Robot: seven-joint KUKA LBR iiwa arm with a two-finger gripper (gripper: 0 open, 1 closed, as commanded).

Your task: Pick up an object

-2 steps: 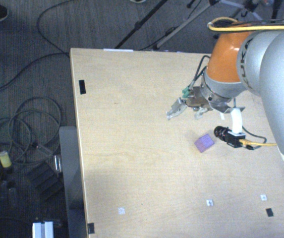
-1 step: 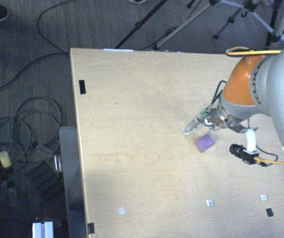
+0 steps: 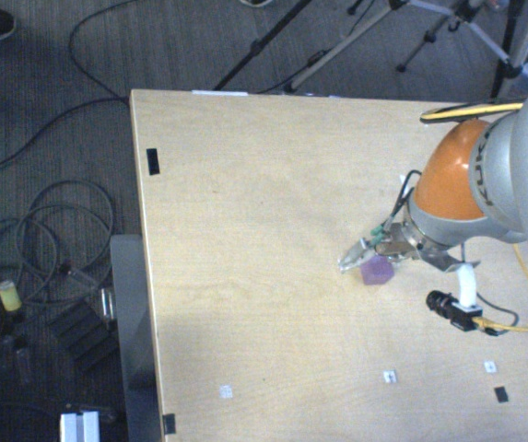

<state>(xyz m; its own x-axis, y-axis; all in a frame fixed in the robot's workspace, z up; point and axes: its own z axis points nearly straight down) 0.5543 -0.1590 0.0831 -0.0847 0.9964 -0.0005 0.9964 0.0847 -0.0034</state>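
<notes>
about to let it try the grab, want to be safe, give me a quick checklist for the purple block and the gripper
1. Purple block in plain sight on the bench: ok.
2. Gripper close to the block, at its upper left: ok.
3. Block between the fingers: cannot tell.
4. Nothing else crowding the block: ok.
5. Black cable part apart from the block: ok.

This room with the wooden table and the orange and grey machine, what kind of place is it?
Most likely a robotics lab or workshop. A robot arm reaches over a bare wooden bench towards a small purple block, loose cables trail across the carpet, and tripod legs stand behind the bench.
</notes>
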